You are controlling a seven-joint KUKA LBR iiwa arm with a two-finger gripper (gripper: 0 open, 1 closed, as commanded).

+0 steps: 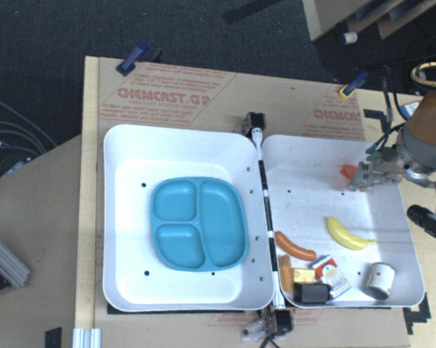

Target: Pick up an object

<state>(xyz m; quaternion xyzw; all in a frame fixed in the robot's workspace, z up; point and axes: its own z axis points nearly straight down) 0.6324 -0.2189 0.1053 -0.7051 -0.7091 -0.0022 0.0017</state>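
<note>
Right now I am reaching in from the right side of the bench, and my claw (pixel 368 177) is hanging low over the far part of the right bin (pixel 415 259), close to its far right corner. Whether my claw is open or closed, I cannot tell from this slant. A small red object (pixel 347 172) is lying just beside my claw, on its left, on the bin floor; nothing is showing as gripped.

Nearer the front, a banana (pixel 348 235) is lying toward the middle of the right bin, well apart from my claw. A hot dog (pixel 295 247) is lying against the bin's left wall. In the near left corner a small pile of packets and a dark block (pixel 313 279) is sitting, and a small white cup (pixel 379 279) is lying on its side near the near right corner.

In the left bin (pixel 117 198), a blue divided plate (pixel 198 222) is resting in the middle.
</note>
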